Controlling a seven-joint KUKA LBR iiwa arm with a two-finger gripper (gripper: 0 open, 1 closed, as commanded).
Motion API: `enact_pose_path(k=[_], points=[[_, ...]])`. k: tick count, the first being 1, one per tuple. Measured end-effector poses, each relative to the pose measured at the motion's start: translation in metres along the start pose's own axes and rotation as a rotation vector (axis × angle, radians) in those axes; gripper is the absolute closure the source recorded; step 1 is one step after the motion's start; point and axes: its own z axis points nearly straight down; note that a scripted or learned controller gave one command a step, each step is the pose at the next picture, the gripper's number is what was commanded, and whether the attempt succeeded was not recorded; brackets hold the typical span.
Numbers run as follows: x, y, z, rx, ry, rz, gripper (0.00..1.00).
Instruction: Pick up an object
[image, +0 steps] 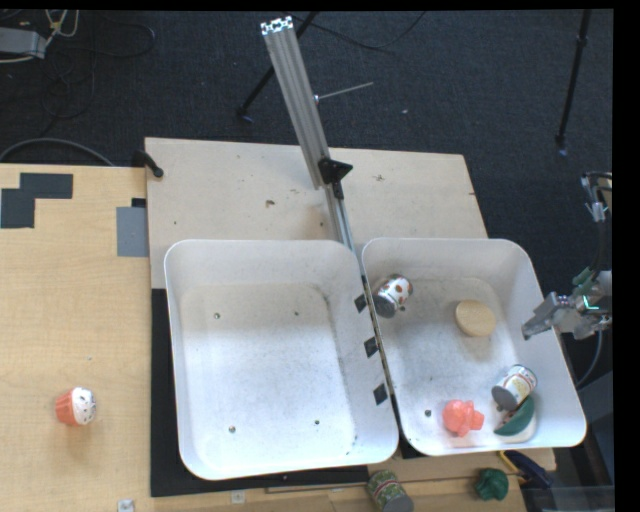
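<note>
Gripper (560, 312) parked just outside right bin (535, 275) rim, finger state impossible to tell, presumably clearing access to tan disc (476, 319) inside.

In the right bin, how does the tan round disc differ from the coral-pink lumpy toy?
The tan round disc is pale beige with a smooth, even outline; the coral-pink lumpy toy is bright and irregular in shape. The disc sits farther up the right white bin, near its right side; the toy lies near the bin's front edge, beside a small tin can. Both rest loose on the bin floor, untouched.
</note>
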Motion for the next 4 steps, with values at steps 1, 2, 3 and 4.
enact_pose_path(k=[1, 2, 3, 4], points=[[0.0, 0.001, -0.002, -0.004, -0.001, 0.001, 0.0], [-0.003, 0.007, 0.044, 0.0, 0.0, 0.0, 0.0], [0.003, 0.012, 0.106, 0.002, 0.001, 0.0, 0.0], [0.007, 0.01, 0.15, 0.0, 0.0, 0.001, 0.0]])
